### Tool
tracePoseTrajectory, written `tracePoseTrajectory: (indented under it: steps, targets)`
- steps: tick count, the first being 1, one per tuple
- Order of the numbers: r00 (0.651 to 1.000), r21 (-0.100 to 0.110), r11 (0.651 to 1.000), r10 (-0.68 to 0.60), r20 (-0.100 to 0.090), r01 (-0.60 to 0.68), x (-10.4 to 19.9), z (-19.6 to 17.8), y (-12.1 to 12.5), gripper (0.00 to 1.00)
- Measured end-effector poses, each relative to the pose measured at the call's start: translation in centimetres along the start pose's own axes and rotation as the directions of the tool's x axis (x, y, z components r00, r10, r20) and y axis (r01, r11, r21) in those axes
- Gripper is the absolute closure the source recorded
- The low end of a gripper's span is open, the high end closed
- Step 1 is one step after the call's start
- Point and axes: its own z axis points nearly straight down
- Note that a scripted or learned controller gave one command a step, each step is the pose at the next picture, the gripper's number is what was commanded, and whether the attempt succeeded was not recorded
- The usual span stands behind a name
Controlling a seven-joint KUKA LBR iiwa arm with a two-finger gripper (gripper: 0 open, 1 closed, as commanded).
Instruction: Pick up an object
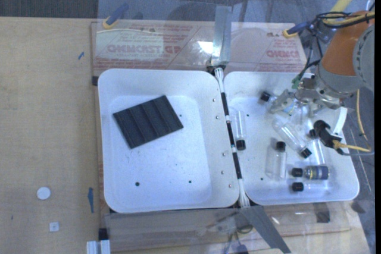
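- Overhead, from the one slanted view, the arm [348, 56] reaches in from the right and its hand [296, 105] sits low over the far part of the right bin [345, 190], among a scatter of small vials.
- Whether the hand is open or closed cannot be told; its tip blends into clear glass and metal.
- Candidate things to pick lie in the right bin: a clear vial [239, 128] along the left wall, another clear vial [275, 159] nearer the middle, a dark-bodied vial [314, 172] toward the near right, and a few black caps.
- To do the step well, I judge the hand should settle on one vial lying apart from its neighbours, straddle it across its short width, and close on the body, not the cap.
- Vials are smooth, round and transparent, so they will likely roll or slip out under an off-centre squeeze.
- Crowded pieces just beside the hand risk being knocked aside.
- Left bin [110, 146] holds a flat dark ribbed slab [147, 121], matte and rectangular, lying askew; its low profile looks hard to get hold of.
- Both bins are shallow, white, glossy plastic on a pale wooden table [41, 98].
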Motion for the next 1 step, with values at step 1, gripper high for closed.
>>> tracePoseTrajectory:
  steps: [1]
  targets:
    - [1.000, -0.001, 1.000, -0.002, 0.006, 0.002, -0.10, -0.80, 0.08, 1.00]
